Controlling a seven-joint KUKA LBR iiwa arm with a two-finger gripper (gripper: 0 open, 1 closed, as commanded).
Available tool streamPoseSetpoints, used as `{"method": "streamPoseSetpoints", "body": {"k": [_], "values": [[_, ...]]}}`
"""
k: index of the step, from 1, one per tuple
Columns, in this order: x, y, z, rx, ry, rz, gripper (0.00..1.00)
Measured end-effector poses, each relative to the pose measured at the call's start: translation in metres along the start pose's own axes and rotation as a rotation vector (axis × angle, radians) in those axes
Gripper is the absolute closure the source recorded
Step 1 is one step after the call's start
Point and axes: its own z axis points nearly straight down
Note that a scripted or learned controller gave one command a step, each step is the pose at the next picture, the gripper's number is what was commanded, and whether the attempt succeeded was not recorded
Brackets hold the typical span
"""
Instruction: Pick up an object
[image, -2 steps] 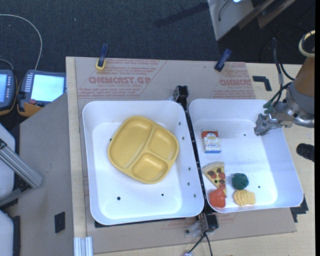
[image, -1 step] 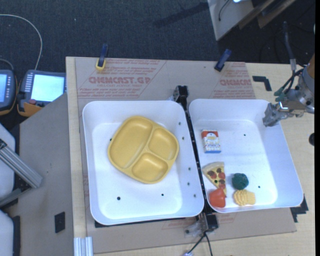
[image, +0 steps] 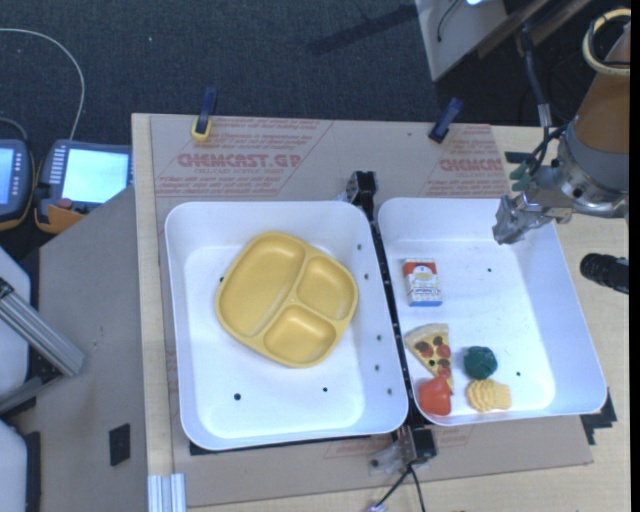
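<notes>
Gripper (image: 507, 228) hovers over the right bin's (image: 560, 300) far edge; its grip state I cannot tell. Nearest it, the small carton (image: 422, 282) looks light and stiff; take its long sides.

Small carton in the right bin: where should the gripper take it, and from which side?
Probably straight down from above, fingers closing across the two long sides of the carton. It lies flat on the floor of the right bin, long axis running roughly away from the camera, with bare floor on both long sides. The pizza slice sits clear of its near end. The gripper hovers over the bin's far right.
</notes>
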Motion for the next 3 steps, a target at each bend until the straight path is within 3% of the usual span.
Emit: {"method": "streamPoseSetpoints", "body": {"k": [2, 3], "values": [[0.099, 0.017, 0.032, 0.007, 0.001, 0.001, 1.0], [0.147, 0.032, 0.025, 0.0, 0.001, 0.002, 1.0]]}}
